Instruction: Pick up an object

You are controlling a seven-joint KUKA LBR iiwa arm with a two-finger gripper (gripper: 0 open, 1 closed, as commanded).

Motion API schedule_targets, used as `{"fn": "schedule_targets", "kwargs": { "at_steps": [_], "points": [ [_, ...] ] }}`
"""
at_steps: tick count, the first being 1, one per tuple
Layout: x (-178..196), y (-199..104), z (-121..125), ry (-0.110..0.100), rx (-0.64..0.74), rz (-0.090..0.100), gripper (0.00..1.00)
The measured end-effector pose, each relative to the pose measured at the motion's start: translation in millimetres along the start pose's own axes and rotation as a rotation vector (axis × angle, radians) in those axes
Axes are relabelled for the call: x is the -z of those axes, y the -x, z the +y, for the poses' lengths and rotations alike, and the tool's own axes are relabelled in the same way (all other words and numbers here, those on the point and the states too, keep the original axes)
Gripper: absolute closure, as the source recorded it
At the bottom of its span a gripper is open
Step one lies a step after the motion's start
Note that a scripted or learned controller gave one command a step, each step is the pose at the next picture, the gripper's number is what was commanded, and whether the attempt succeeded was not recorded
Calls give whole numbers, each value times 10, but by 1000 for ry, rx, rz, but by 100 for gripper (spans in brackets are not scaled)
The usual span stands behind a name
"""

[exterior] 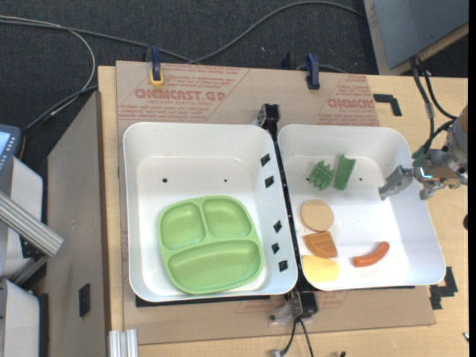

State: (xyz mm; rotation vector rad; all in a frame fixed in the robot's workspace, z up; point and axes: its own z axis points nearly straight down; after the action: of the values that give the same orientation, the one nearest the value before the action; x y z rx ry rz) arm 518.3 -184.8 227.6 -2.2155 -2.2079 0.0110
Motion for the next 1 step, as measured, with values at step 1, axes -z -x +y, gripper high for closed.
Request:
{"fn": "schedule_targets", "kwargs": {
  "at_steps": [1],
  "points": [
    [72,-7,28,14,4,-3,0]
  ]
}}
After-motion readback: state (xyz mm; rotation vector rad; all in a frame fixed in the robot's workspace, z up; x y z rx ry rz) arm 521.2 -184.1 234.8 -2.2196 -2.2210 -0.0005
